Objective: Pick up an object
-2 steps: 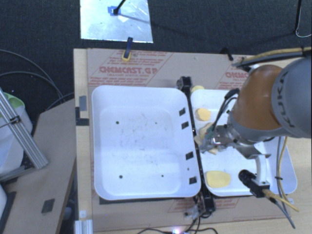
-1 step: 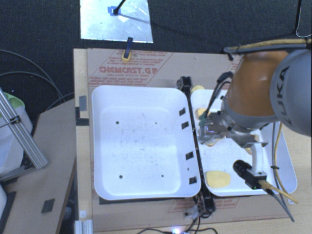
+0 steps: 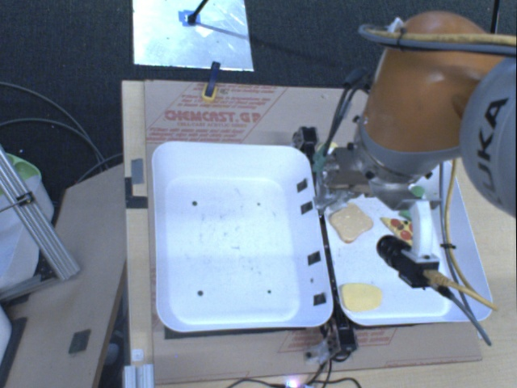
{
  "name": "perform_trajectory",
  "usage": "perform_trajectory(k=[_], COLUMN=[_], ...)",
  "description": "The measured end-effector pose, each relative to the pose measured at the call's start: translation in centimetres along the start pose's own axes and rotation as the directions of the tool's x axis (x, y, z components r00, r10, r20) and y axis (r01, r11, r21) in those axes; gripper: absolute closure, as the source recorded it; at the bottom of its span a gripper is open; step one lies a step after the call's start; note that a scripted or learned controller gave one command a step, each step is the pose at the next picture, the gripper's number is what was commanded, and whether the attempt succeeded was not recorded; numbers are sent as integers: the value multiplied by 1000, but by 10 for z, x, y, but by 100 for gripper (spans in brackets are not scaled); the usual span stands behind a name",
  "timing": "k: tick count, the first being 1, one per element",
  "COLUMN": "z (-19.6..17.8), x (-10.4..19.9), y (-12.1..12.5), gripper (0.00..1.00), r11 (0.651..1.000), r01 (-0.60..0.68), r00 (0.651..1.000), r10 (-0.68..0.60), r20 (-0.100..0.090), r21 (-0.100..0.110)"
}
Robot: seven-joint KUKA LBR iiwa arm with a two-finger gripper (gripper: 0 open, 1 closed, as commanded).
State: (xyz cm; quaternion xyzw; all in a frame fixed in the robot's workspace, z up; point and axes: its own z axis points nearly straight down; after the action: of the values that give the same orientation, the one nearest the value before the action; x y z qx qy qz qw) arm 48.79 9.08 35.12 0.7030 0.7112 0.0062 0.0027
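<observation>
Hand (image 3: 339,186) state unclear, over right bin (image 3: 464,253) holding toast (image 3: 350,222), pizza slice (image 3: 399,228), yellow piece (image 3: 361,297).

Single fixed camera above bench (image 3: 73,217), slanted downward, seemingly fairly close, arm (image 3: 428,87) at right

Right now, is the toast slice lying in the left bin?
No, the toast slice lies in the right bin, near the yellow piece; the left bin shows bare white floor.
</observation>
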Motion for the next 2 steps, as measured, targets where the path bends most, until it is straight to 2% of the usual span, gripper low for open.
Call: perform_trajectory(k=[1, 2], z=[88, -70], x=[2, -18], y=[30, 46], gripper=[100, 100], r11=[1000, 1000], r01=[-11, -9], r00=[1000, 1000], r10=[11, 9], r20=[6, 2], r21=[17, -9])
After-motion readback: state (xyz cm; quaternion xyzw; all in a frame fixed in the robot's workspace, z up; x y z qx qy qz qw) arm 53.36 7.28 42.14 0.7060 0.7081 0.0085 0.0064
